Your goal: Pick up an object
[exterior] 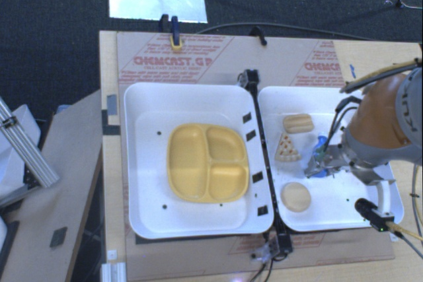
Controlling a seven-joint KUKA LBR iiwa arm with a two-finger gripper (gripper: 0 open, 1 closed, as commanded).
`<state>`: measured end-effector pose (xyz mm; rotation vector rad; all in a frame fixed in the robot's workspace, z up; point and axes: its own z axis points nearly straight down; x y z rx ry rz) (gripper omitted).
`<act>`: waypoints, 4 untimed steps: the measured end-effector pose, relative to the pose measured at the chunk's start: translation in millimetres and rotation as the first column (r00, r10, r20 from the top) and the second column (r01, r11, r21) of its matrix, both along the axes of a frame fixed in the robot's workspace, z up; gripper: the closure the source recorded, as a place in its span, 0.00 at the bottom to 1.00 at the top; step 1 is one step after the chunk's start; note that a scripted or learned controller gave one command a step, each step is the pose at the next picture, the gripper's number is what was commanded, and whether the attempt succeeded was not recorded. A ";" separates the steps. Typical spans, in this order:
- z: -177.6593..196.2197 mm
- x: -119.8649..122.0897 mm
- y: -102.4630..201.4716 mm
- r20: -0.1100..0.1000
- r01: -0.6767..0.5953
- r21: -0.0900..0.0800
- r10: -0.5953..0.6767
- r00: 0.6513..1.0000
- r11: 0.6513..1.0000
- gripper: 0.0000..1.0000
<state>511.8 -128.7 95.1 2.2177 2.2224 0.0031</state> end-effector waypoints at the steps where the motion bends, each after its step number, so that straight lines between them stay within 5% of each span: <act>1: 43.1 0.0 -1.7 0.003 -0.001 -0.002 0.001 1.000 1.000 1.00; 3: 136.6 5.7 3.9 0.005 -0.002 -0.002 0.002 1.000 1.000 1.00; 4: 144.3 32.5 58.3 0.002 -0.008 0.002 0.008 1.000 1.000 1.00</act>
